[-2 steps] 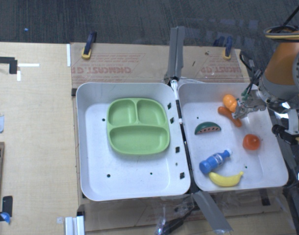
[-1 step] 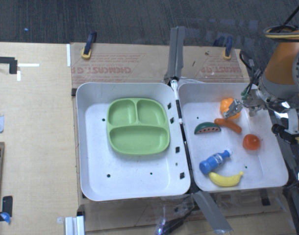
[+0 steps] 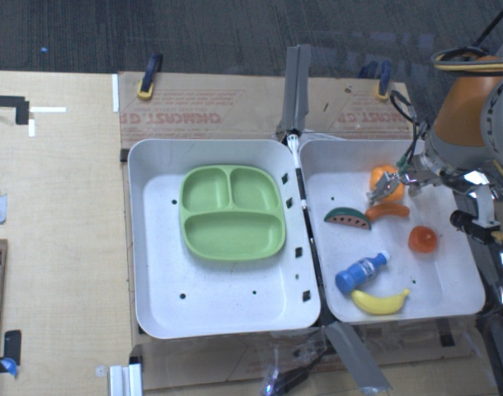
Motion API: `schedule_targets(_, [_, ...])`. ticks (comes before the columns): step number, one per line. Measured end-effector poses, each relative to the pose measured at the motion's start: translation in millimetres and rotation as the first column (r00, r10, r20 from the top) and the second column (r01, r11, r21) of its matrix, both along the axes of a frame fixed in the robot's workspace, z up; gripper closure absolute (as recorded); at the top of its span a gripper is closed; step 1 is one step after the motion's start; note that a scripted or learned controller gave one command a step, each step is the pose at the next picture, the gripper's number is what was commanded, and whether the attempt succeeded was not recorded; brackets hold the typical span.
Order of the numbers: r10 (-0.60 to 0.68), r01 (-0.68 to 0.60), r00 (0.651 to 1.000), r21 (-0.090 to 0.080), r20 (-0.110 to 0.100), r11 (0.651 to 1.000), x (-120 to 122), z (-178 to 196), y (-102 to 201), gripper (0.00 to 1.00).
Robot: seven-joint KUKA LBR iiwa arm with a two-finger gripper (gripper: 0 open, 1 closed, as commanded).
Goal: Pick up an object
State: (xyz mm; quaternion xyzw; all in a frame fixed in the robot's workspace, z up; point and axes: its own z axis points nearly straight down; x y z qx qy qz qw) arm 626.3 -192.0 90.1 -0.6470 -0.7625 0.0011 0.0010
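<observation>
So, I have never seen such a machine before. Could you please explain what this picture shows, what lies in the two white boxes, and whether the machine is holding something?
This is one picture, taken by a fixed camera above a bench, looking down at a slant. The grey and orange shape at the right is a robot arm. Its gripper, a two-finger hand, is low over the right bin, at an orange fruit and an orange curved piece. I cannot tell if it holds anything. The same bin has a toy watermelon slice, a small orange-red ball, a blue bottle and a banana. The left bin holds a green divided plate.
</observation>
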Motion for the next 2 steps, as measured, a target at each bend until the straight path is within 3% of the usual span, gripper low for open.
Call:
schedule_targets(1, [-0.001,0.001,1.000,0.001,-0.008,1.000,-2,6,-1,1.00])
schedule_targets(2, [0.010,-0.010,1.000,-0.001,0.000,1.000,33,166,85,1.00])
